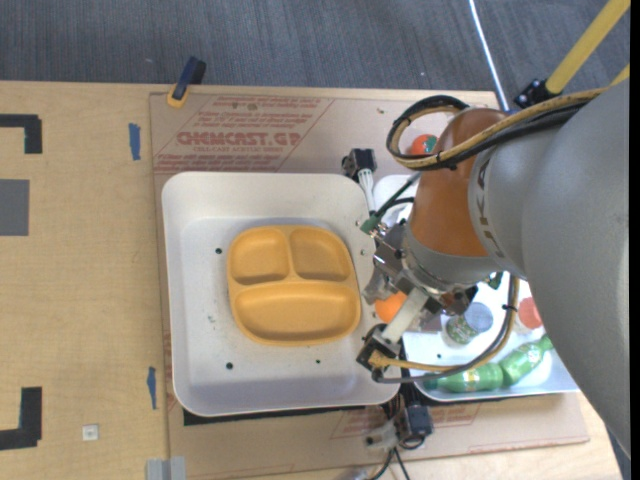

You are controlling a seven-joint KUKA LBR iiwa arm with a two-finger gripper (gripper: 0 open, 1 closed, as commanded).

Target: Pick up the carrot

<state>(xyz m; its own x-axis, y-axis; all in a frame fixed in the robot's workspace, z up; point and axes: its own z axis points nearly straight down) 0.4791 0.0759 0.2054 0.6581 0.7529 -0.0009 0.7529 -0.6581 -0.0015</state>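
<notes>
Counter point(80, 268) on the far left carries nothing but tape marks, so move across to the left bin point(190, 368), where a yellow divided plate point(293, 283) sits square in the middle, all three sections bare. Nothing to grab there! Slide right to the seam between the two bins and things get busy: the arm point(470, 203), grey with its orange band, is hunched low over the near edge of the right bin point(500, 390). Under the wrist, the claw point(395, 313) is down among the cables, and a small patch of orange peeks out beside it, very likely the carrot point(393, 301), right at the left edge of the right bin. Whether the claw is wide, narrow or clamped on anything, I cannot tell; the wrist hides it. Further right, green vegetables point(500, 368) lie along the bin's front edge, with a red piece point(530, 313) behind them. My read: this is the grasp stage, claw at the carrot. The next move calls for a firm close and a straight lift, clear of the bin wall.
</notes>
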